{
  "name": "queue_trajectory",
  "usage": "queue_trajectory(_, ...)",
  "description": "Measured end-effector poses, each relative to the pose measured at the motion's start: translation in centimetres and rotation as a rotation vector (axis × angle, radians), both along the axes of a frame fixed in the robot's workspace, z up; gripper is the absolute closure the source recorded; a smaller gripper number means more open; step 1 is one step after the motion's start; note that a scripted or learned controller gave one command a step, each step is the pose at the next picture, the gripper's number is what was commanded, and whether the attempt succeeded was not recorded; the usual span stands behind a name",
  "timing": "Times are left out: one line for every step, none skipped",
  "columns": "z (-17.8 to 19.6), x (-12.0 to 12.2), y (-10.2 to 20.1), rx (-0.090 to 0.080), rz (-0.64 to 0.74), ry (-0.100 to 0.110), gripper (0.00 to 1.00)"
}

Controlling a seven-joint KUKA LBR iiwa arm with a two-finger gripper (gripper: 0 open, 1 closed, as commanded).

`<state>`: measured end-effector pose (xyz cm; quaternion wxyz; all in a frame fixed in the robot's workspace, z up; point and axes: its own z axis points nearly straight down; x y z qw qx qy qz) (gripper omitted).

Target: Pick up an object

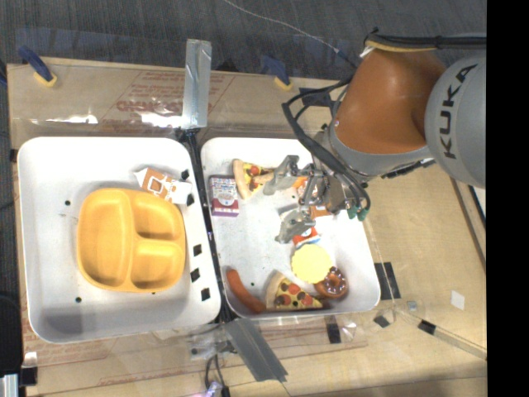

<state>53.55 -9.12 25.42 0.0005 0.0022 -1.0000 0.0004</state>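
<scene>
Fingers (pixel 291 195) spread wide over the right bin (pixel 357 246), one metal tip up near the top pizza slice (pixel 248 174), the other lower down just above the small red and white toy (pixel 307 236), and nothing is caught between them. Just beneath sits the yellow disc (pixel 312 262), and touching its lower right edge is the chocolate doughnut (pixel 335 283). Along the bin's near wall lie a second pizza slice (pixel 291 294) and a sausage (pixel 240 289), side by side. Up by the left wall, a small maroon packet (pixel 223 195) lies flat. Behind the fingers, cables loop off the wrist, and the orange band (pixel 387 98) and grey arm (pixel 463 114) come in from the right. Over in the left bin (pixel 41 222), a yellow divided tray (pixel 131 240) fills the middle, with an orange and white carton (pixel 164 186) tucked at its upper right edge. Both bins rest on the cardboard-covered tabletop (pixel 413 213).
</scene>
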Motion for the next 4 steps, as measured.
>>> queue_trajectory(-12.0, 2.9, -4.6, 0.004, 0.141, 0.01, 0.0)
queue_trajectory(-16.3, 0.9, -8.7, 0.002, 0.168, 0.001, 0.0)
queue_trajectory(-16.2, 1.0, -8.7, 0.001, 0.239, -0.002, 0.0)
queue_trajectory(-16.2, 0.5, -9.1, 0.003, 0.265, 0.002, 0.0)
